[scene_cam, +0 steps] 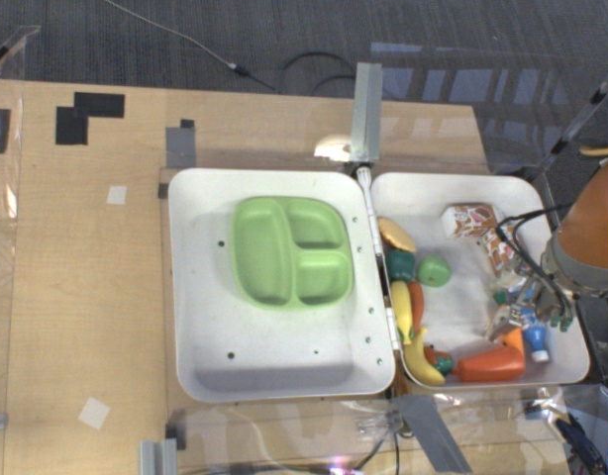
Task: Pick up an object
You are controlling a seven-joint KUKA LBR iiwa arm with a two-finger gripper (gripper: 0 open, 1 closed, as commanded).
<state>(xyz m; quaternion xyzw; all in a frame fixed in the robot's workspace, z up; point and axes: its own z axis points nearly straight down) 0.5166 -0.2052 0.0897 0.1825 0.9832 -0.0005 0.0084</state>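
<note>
Two shallow white bins side by side on a pale wooden bench (76, 295), split by a thin metal divider (377, 265); taken as the landmark here, that divider. Left of it, the left bin (200, 364): smooth matte plastic with rounded corners and a few small dark holes, carrying a lime-green compartment tray (290, 251), glossy, rounded, one long section and two smaller ones. Right of the divider, the right bin (462, 191), crowded with toy food. Right against the divider, a yellow-and-brown bun-like piece (396, 234), a dark green chunk (400, 265), a slim red-orange pepper (416, 303), a pale yellow piece (401, 308) and a curved yellow banana (420, 361). A little farther right, a round green ball-like fruit (435, 271). Near the bin's front wall, a fat orange carrot-shaped toy (492, 363). Toward the back, a crinkled white and brown printed packet (474, 222). Far right from the divider, the gripper (523, 310) low over the bin floor beneath the grey wrist and orange band (593, 228), black cables looped around it; cannot tell how its tips stand amid small blue, white and orange bits. Beyond the bench, dark grey ribbed carpet (235, 8) with a thin cable (146, 23); black tape shapes (86, 115) on the wood far left of the divider.
</note>
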